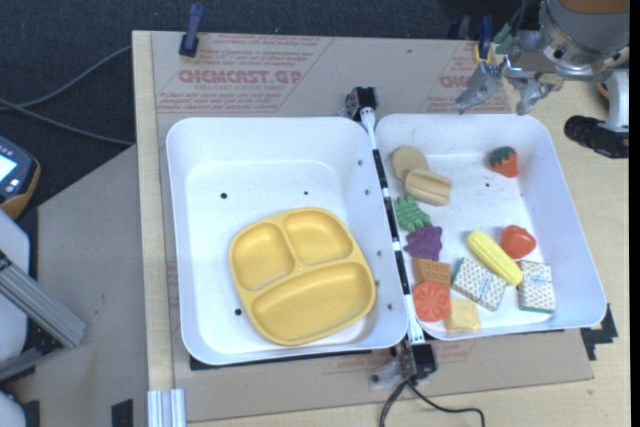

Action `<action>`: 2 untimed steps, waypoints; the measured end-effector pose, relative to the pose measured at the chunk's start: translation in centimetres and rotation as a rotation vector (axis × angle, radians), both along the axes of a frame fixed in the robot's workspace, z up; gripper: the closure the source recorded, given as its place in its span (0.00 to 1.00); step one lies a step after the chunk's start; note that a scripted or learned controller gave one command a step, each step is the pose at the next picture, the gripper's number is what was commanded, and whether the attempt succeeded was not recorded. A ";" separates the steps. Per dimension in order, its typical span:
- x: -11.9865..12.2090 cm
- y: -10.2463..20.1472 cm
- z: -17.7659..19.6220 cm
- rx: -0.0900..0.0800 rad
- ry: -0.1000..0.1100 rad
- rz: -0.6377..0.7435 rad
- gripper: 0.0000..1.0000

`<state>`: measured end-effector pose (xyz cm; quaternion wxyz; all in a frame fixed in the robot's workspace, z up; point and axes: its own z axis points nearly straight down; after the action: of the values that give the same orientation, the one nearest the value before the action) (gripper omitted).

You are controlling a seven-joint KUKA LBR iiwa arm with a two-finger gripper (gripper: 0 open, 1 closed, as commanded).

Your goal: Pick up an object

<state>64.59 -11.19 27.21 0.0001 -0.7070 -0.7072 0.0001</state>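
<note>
My gripper (503,93) hangs over the far rim of the right bin (570,215), fingers spread and open with nothing between them. Below it in that bin lie toy foods: a red strawberry (503,161), a tan bread loaf (428,186) with a round biscuit (407,159) behind it, a green leafy piece (409,213), purple grapes (423,240), a yellow corn cob (493,257), a red tomato (517,241), an orange slice (432,301) and two patterned boxes (480,283) (537,288). The strawberry is the piece nearest the gripper.
The left bin (200,175) holds a yellow divided plate (303,273). A black clip (361,99) joins the bins at the far side. Both bins rest on a cardboard sheet (250,75), which has a blue clamp (190,29) at its far left corner.
</note>
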 end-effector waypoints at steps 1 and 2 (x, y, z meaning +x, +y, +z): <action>-4.3 -6.1 -13.5 0.001 0.016 -0.007 0.00; -10.2 -10.1 -17.8 0.000 0.009 -0.006 0.00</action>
<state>54.39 -21.33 9.45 0.0033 -0.7092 -0.7050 0.0032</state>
